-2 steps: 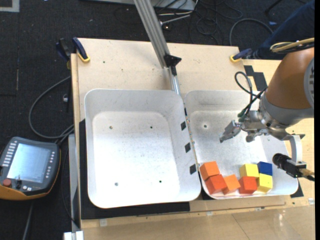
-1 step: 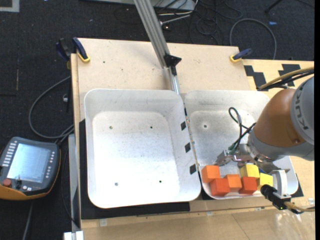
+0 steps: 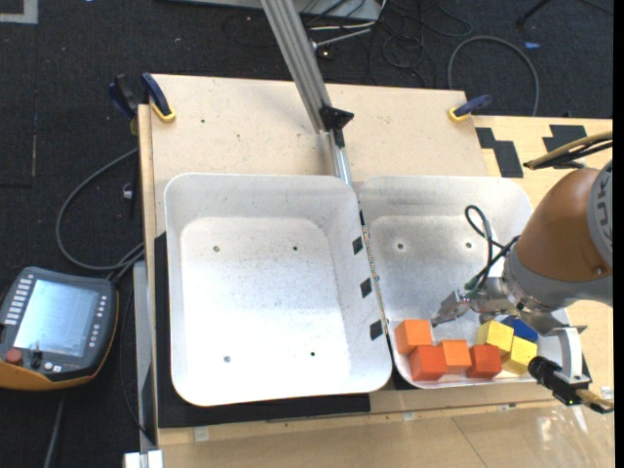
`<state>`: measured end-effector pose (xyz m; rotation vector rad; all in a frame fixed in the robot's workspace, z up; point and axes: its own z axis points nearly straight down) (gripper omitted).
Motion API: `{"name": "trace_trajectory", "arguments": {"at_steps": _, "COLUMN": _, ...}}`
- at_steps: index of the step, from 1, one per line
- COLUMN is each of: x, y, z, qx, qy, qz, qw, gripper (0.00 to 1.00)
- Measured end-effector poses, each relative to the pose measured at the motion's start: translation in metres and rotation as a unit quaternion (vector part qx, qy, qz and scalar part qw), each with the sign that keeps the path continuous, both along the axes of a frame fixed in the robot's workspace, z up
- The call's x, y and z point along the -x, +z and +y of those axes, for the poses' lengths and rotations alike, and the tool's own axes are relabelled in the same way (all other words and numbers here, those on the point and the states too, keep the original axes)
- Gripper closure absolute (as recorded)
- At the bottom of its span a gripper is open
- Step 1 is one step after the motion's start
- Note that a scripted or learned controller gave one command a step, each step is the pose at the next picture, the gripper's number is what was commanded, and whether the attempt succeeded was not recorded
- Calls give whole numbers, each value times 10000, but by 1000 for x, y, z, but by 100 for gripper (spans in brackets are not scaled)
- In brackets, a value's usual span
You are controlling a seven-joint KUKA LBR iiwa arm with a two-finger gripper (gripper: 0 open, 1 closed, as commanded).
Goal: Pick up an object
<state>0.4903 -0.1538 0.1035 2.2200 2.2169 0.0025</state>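
Several blocks lie in the near corner of the right bin [image 3: 429, 224]: an orange block [image 3: 414, 333], a darker orange block [image 3: 426, 363], another orange block [image 3: 455, 353], a red block [image 3: 485, 361], two yellow blocks [image 3: 497, 335] [image 3: 523, 352] and a blue block [image 3: 523, 329]. My gripper [image 3: 456, 306] hangs low over the right bin, just above and right of the first orange block and left of the yellow and blue ones. Nothing shows in its grasp.
The left bin [image 3: 195, 291] lies beside the right one, past a shared middle rim. A slanted metal pole [image 3: 302, 61] rises from the back of the bench. A teach pendant [image 3: 54, 325] sits on the floor at left. Clamps [image 3: 156, 100] [image 3: 470, 107] hold the bench's far corners.
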Motion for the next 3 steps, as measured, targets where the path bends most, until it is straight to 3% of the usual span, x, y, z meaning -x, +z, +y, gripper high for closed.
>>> {"name": "trace_trajectory", "arguments": {"at_steps": 1, "x": -158, "y": 40, "z": -31, "qx": 7, "qy": 30, "qz": -20, "qw": 10000, "gripper": 0}}
{"name": "trace_trajectory", "arguments": {"at_steps": 2, "x": -122, "y": -11, "z": -20, "qx": -17, "qy": 1, "qz": 51, "qw": 10000, "gripper": 0}}
{"name": "trace_trajectory", "arguments": {"at_steps": 3, "x": -125, "y": 3, "z": -21, "qx": 1, "qy": 27, "qz": 10, "qw": 10000, "gripper": 100}}
